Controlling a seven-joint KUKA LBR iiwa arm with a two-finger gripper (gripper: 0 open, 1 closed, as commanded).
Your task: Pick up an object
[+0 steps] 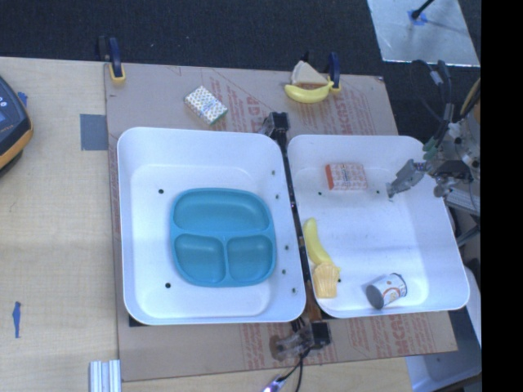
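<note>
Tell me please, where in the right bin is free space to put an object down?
The right bin is bare in its middle, between the box, the banana and the can. The near left corner is crowded: banana and yellow block together. The gripper hangs over the far right.

Two shallow white plastic bins (135, 149) (441, 219); one blue three-compartment plate (222, 237); two yellow bananas (315, 243) (308, 94); one pink-white packet (346, 176); one small tin can (386, 291); one patterned white box (205, 104); one yellow block (326, 281).
</note>
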